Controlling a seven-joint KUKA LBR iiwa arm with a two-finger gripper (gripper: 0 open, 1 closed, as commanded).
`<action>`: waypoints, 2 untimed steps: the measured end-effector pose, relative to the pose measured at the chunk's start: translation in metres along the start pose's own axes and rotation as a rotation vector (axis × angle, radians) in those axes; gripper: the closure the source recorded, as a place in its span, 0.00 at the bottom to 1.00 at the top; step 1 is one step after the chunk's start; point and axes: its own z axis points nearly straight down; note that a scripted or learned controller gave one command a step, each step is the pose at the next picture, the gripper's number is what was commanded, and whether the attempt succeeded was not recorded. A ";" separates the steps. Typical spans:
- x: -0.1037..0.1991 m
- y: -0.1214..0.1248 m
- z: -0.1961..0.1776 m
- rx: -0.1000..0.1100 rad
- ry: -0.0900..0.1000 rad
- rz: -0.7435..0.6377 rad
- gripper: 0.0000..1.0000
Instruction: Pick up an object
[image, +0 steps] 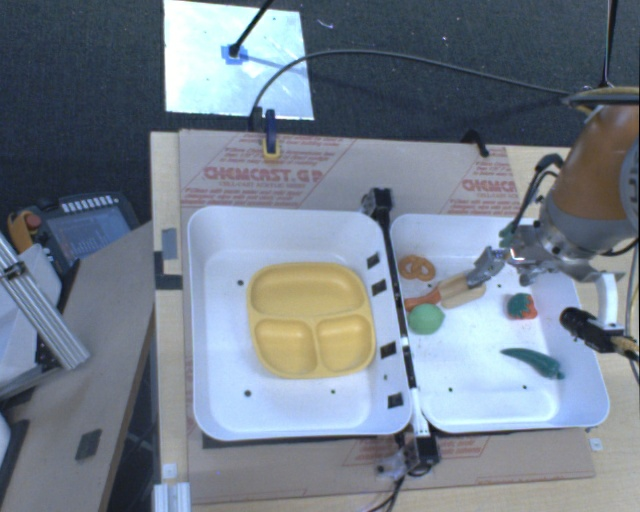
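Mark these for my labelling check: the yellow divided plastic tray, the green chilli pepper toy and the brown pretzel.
Yellow divided plastic tray (309, 318), camera view, ridge where compartments meet.
Green chilli pepper toy (534, 361), camera view, mid-body.
Brown pretzel (416, 267), camera view, its centre.

Grey arm with the orange band (600, 165) reaches in from the right, over the right shallow white bin (570, 400). Its gripper (492, 266) hovers just above a tan wooden block (462, 291) near the bin's upper middle. Beside that: an orange pretzel-shaped toy (417, 267), a round green ball (426, 318), a small green-and-orange toy (521, 306), a dark green pepper-shaped piece (535, 362). In the left white bin (215, 400), a yellow three-compartment plastic tray (308, 318) sits in the middle.
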 end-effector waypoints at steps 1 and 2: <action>0.005 -0.005 0.060 0.001 0.001 0.000 0.00; 0.006 -0.005 0.097 -0.001 0.001 0.000 0.00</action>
